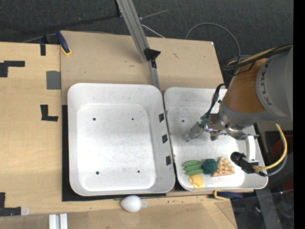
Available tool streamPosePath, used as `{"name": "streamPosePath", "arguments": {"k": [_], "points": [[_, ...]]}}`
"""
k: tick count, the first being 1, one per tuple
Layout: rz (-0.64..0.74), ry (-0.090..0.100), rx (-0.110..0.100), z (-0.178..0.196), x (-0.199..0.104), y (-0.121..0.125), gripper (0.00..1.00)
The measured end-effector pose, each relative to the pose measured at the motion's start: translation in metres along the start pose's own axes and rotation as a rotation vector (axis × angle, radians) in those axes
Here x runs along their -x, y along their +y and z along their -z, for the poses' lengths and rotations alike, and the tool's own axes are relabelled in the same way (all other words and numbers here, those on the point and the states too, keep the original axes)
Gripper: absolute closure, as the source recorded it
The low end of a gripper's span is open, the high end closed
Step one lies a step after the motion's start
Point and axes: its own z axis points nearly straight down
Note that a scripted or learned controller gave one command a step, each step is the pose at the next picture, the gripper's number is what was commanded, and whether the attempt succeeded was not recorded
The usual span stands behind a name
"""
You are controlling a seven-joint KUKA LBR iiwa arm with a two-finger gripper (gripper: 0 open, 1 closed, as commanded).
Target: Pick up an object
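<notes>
Several small toy foods lie along the near edge of the right bin point(190, 101): a green pod point(192, 165), a dark green broccoli-like piece point(209, 166), a pizza slice point(223, 167) and a yellow piece point(196, 180). My gripper point(201, 136) hangs over the middle of that bin, a little behind the foods and apart from them. It is open, with one finger point(192, 134) angled toward the left, and nothing sits between the fingers.
The left bin point(114, 92) adjoins the right one. A white egg-shaped object point(131, 203) lies on the bench in front of the left bin. A metal pole point(136, 25) slants in from the back. Cables run beside the right bin.
</notes>
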Motion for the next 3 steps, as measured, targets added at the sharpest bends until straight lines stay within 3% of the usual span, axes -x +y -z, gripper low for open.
{"name": "streamPosePath", "arguments": {"k": [1, 2, 3], "points": [[0.0, -0.003, 0.008, -0.044, 0.0, 0.0, 0.0], [0.001, -0.001, 0.007, -0.032, -0.001, 0.0, 1.0], [0.0, -0.001, 0.011, 0.02, -0.007, -0.008, 1.0]]}}
